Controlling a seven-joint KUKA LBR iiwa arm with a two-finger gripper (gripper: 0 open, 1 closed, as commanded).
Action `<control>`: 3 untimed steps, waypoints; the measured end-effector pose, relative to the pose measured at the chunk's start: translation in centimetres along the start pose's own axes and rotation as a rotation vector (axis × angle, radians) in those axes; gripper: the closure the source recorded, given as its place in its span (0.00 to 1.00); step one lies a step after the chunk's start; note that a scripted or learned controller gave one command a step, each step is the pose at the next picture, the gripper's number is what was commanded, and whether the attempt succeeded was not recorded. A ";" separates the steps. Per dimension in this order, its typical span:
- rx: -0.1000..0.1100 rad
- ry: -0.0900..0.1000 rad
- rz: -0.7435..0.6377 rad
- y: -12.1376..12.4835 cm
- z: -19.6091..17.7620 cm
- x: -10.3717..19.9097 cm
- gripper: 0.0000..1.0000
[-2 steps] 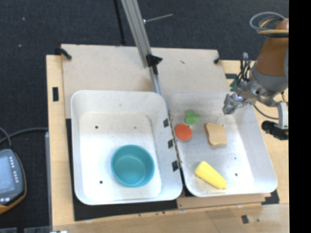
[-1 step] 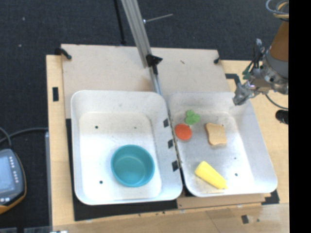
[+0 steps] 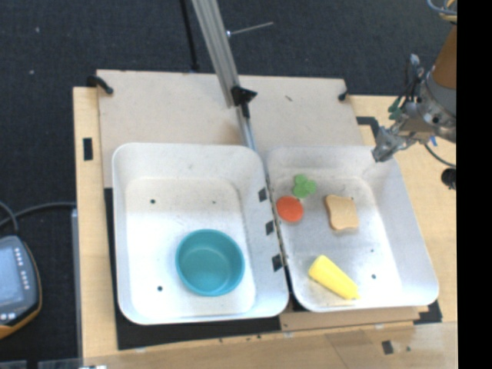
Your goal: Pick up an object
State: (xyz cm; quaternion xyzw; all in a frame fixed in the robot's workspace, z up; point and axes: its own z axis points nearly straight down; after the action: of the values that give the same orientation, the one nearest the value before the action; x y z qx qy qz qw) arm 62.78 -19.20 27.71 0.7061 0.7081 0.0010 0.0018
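Tabletop (image 3: 88, 206): light wood, carrying two shallow white bins side by side, with a pale board under their far edges.
Left bin (image 3: 134, 167): holds a teal bowl (image 3: 210, 262) toward its near side, right of centre.
Right bin (image 3: 400, 229): holds all four small things, and so is where any pick is likely to happen.
Arm (image 3: 440, 75): comes in from the right and ends above the far right corner of the right bin, outside its floor.
Tool (image 3: 382, 151): a grey tip pointing down and to the left, hanging over the bin's far right rim; too small and blurred to tell whether it is released or clenched, and nothing can be seen in it.
Yellow piece (image 3: 333, 277): the largest candidate, an elongated wedge near the bin's near edge, its long axis running from far-left to near-right.
Toast-like slice (image 3: 342, 212): tan, flat, mid-bin; the closest thing to the tool, lying to its near-left.
Red piece (image 3: 290, 208): round, by the bin's left wall.
Green piece (image 3: 304, 185): small, touching or just beside the red one on its far-right side.
Deciding relation: every candidate lies near and left of the tool, so the coming move should, I judge, travel that way and downward; the slice asks for the shortest reach.
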 end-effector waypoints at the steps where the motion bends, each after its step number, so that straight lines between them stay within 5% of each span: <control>1: 0.004 0.001 -0.003 -1.1 1.3 5.1 1.00; 3: 0.003 0.003 -0.005 -1.1 1.7 17.0 1.00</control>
State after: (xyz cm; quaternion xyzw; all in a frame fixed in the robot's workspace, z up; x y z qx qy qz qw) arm 61.61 -2.20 25.99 0.7045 0.7097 0.0009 -0.0004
